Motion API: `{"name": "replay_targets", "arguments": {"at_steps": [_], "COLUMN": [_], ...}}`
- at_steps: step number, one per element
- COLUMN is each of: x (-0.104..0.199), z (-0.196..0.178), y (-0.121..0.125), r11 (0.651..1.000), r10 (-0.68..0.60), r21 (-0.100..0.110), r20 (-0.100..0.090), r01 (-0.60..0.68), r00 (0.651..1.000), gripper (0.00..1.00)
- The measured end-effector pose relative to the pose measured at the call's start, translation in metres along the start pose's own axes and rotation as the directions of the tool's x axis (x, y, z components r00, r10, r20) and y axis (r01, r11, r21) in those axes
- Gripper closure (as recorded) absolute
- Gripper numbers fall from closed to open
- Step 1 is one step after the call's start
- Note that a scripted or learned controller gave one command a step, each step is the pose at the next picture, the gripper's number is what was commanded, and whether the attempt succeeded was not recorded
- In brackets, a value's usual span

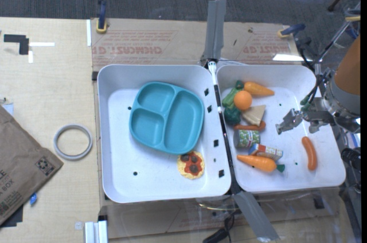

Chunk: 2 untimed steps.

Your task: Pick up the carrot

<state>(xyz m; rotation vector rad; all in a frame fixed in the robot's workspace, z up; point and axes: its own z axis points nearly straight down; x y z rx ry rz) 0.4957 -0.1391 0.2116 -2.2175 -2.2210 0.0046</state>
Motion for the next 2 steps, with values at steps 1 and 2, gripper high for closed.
{"name": "replay_targets", "arguments": {"at_steps": [1,2], "x": [0.016,0.021], "z": [0.096,0.105], "y": [-0.015,0.074], "r11": [0.975,0.963], "r10": [0.222,0.268], "r21": [-0.002,0.000], "r20": [0.000,0.001], "r01": [-0.222,-0.268], "r00": [0.975,0.963], "gripper": [0.00,0.00]}}
